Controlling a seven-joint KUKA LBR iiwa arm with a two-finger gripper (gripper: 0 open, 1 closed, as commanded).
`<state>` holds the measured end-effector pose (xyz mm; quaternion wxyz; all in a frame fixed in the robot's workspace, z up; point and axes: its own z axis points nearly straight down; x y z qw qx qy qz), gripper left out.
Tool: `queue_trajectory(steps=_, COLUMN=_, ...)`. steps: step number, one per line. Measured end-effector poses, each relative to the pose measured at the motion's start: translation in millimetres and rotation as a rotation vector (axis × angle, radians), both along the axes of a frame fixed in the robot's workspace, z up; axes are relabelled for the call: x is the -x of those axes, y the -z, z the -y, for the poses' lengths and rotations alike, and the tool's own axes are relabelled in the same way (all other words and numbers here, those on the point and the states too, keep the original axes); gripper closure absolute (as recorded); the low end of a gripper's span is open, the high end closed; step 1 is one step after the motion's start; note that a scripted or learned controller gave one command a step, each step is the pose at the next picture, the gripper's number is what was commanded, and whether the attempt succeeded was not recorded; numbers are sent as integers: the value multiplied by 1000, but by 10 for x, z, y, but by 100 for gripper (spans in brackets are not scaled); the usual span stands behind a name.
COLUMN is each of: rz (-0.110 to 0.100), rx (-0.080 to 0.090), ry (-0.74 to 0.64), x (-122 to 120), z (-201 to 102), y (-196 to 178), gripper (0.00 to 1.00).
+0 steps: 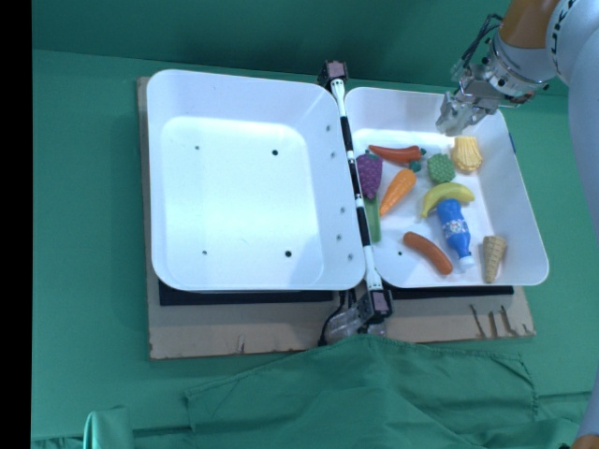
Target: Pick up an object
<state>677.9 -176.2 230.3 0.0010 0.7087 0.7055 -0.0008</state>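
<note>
Arm angled in from upper right, gripper (456, 118) finger state unreadable, above yellow corn (466, 154), banana (446, 195) and carrot (398, 190) nearby in right bin (529, 241).

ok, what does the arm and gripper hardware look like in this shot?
The arm has a light grey shell with a broad orange band above the wrist. Below that sits a ribbed silver-grey wrist section, with thin dark cables looped along its side. The gripper is a compact metallic grey unit. No markings are readable.
</note>
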Motion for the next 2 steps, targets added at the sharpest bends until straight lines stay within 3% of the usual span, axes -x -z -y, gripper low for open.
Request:
queue_trajectory(steps=1, rz=12, rx=1, ry=-4, x=-243, z=-101, y=-566, gripper=100)
queue_trajectory(steps=2, rz=3, rx=0, ry=-1, x=-227, z=-136, y=-469, gripper=100)
